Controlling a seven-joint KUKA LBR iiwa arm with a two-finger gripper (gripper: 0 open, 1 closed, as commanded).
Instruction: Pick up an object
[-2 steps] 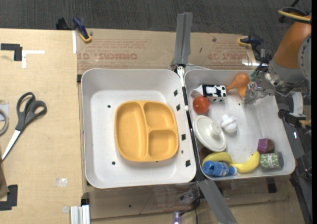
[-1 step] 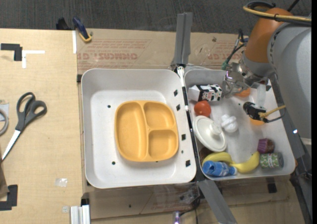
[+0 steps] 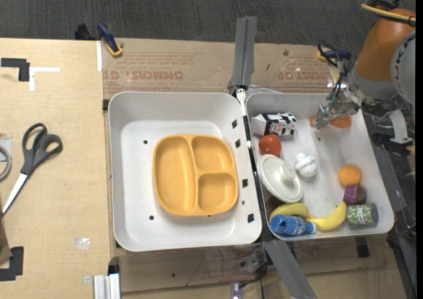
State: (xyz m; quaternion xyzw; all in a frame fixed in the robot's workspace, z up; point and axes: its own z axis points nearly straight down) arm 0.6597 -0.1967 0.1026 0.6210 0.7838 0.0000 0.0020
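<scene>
My gripper [image 3: 324, 118] hangs low over the far right corner of the right bin [image 3: 370, 152], reaching in from the right. An orange object [image 3: 342, 121] lies right beside its tip, partly hidden; whether they touch I cannot tell. In the same bin lie a black-and-white carton [image 3: 278, 124], a red ball [image 3: 269, 144], a white round lid [image 3: 279, 179], a small white piece [image 3: 305, 163], an orange fruit [image 3: 349, 174], a purple object [image 3: 354, 194], a green can [image 3: 361, 215], a banana [image 3: 318, 216] and a blue bottle [image 3: 291, 226].
The left bin [image 3: 125, 159] holds a yellow divided plate [image 3: 195, 174]. A grey divider post [image 3: 244, 53] stands at the back between the bins. Scissors [image 3: 32, 153] lie on the wooden bench at the left. The arm's orange band [image 3: 386, 43] is at the upper right.
</scene>
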